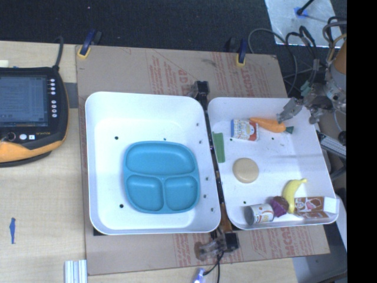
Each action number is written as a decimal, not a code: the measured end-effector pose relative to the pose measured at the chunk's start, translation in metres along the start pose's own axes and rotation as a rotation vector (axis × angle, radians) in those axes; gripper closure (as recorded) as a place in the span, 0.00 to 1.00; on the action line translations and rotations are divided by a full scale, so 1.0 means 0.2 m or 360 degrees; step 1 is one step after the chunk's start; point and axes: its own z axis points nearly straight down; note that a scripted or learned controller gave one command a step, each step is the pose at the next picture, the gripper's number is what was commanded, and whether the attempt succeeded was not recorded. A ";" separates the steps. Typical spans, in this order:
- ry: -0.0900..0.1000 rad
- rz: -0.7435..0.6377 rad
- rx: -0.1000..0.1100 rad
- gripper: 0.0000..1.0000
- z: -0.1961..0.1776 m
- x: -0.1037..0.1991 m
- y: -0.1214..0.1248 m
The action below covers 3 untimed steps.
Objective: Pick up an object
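End effector (301, 108) beside right bin's (330, 175) carrot (268, 124).

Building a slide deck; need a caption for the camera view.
Claw hovers by carrot in right bin; blue tray in left bin.

My gripper (301, 109) hangs at the frame's upper right, fingers spread apart, my arm reaching in from the right.

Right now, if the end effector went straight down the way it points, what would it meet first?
Probably the orange carrot just below and left of the end effector, or the right bin's floor beside it; depth is unclear from this slanted view.
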 end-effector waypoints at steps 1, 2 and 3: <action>0.0002 -0.0003 0.0004 0.00 0.04 0.32 0.07; -0.0002 -0.0002 0.0000 0.00 0.17 0.33 -0.14; -0.0001 -0.0001 0.0001 0.00 0.49 0.41 -0.28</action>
